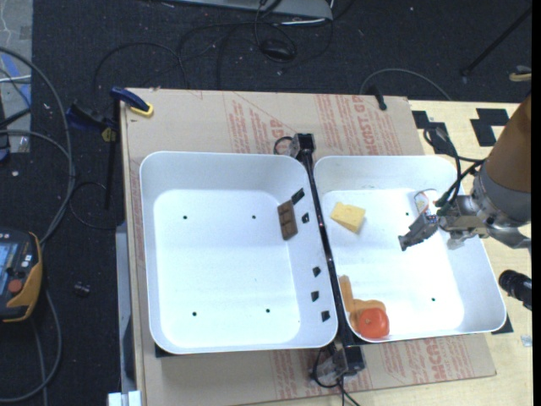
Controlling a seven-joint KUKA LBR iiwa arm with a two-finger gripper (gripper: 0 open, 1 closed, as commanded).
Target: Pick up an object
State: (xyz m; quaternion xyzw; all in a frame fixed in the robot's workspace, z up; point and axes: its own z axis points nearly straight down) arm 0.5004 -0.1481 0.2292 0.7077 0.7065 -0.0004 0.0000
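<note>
Camera view: the gripper (414, 237) hung over the right bin (473, 307); whether it was open and held anything could not be told. The yellow block (348, 217) lay apart to its left, a red-orange object (369, 320) in the near corner. Risk, as judged: a descent from there would close on bare floor. Red print on the cardboard (220, 125) was unreadable.

Red print on the cardboard sheet (254, 117) is too blurred to read.
</note>
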